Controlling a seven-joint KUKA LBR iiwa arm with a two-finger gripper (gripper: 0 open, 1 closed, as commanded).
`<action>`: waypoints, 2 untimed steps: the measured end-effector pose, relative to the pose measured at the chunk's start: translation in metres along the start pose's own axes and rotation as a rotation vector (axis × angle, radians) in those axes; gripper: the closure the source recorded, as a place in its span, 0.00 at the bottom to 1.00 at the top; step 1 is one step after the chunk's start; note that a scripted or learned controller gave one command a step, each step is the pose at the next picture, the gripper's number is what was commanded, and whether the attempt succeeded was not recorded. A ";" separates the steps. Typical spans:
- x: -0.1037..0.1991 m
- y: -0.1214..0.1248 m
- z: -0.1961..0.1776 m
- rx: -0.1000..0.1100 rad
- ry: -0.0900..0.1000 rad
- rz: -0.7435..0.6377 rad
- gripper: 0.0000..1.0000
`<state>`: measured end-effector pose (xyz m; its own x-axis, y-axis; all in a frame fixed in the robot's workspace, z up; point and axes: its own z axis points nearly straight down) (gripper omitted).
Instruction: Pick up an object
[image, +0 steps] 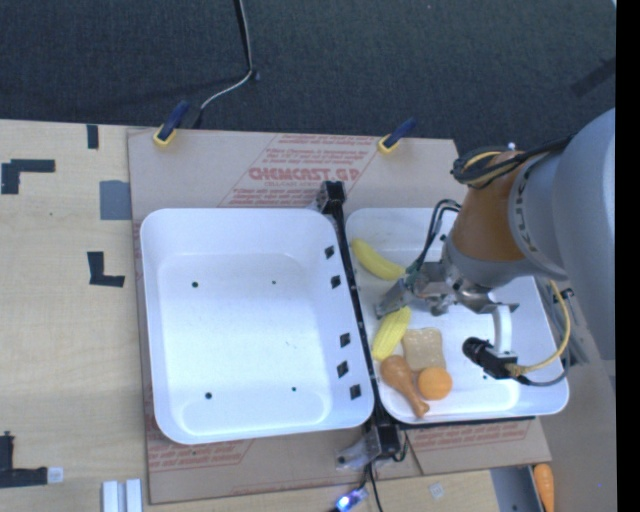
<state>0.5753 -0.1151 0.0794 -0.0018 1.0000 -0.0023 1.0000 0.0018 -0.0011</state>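
- Camera view, right bin (545, 400): the claw (405, 295) hangs low in the bin's middle, with the grey arm (560, 220) coming in from 3 o'clock.
- Whether the claw is apart, together or clamped on anything, I cannot tell; nothing shows between its tips.
- The corn (390, 332) lies just at 6 o'clock of the claw, near touching, long axis running from 1 to 7 o'clock; I judge it the likeliest pick.
- The banana (377, 262) lies at 11 o'clock of the claw, smooth, curved, along the divider.
- At 5 o'clock sit a pale bread slice (423, 347), a round orange (434, 383) and a tan drumstick (402, 380), all glossy like plastic toys.
- Left bin (160, 300): a shallow, white, smooth tray on the counter (60, 330).
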 end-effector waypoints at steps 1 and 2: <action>-0.001 0.001 -0.016 -0.003 0.001 0.001 1.00; 0.025 -0.031 -0.241 -0.015 0.001 -0.002 1.00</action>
<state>0.5447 -0.0893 0.3206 -0.0042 1.0000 -0.0012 0.9999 0.0042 0.0140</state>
